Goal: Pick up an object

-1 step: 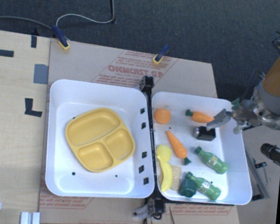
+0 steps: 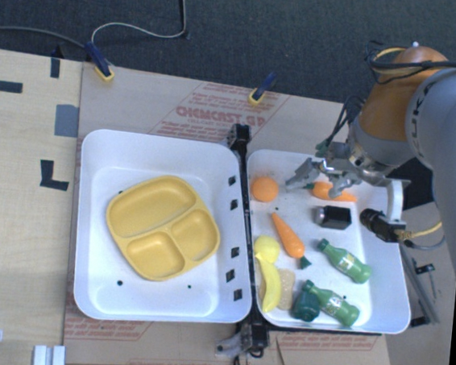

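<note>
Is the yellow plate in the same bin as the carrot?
No, the plate lies in the view's left bin, while the carrot lies in the view's right bin.

The loose objects all lie in the right bin [image 2: 385, 304]. An orange ball [image 2: 265, 190] sits near its left wall, and a carrot [image 2: 289, 237] slants down to the right just below it. A yellow banana [image 2: 264, 261] lies along the left wall, touching a pale block [image 2: 283, 289]. Two bottles lie on their sides: a green bottle [image 2: 346, 262] mid-right and a darker bottle [image 2: 325, 303] at the near edge. A small black block [image 2: 335, 217] lies farther back, just beside an orange piece [image 2: 330, 194] (partly hidden under the gripper [image 2: 323, 182]).
</note>
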Controlling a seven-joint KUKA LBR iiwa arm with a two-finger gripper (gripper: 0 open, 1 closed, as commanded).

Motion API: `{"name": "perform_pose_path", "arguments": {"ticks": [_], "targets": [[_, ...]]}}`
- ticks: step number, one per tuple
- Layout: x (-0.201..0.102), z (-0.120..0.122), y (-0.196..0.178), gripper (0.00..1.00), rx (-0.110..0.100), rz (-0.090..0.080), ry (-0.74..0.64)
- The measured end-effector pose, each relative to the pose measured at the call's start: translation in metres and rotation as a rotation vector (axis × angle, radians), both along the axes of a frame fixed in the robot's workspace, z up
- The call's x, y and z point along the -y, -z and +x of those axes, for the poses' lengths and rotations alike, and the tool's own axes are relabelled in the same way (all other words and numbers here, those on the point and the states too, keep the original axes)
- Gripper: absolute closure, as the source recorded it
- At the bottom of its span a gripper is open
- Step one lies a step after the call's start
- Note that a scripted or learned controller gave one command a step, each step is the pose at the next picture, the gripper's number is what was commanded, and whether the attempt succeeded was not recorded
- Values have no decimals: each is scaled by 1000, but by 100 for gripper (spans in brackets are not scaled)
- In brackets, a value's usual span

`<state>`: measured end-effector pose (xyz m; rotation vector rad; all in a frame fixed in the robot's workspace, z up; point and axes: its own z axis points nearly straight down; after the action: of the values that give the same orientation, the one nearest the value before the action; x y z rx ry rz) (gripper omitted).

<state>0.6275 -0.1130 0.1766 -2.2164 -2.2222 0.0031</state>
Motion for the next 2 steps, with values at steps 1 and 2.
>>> {"name": "perform_pose_path", "arguments": {"ticks": [1, 2], "targets": [[-6, -51, 92, 0, 3, 0, 1], [-5, -50, 83, 100, 5, -3, 1]]}}
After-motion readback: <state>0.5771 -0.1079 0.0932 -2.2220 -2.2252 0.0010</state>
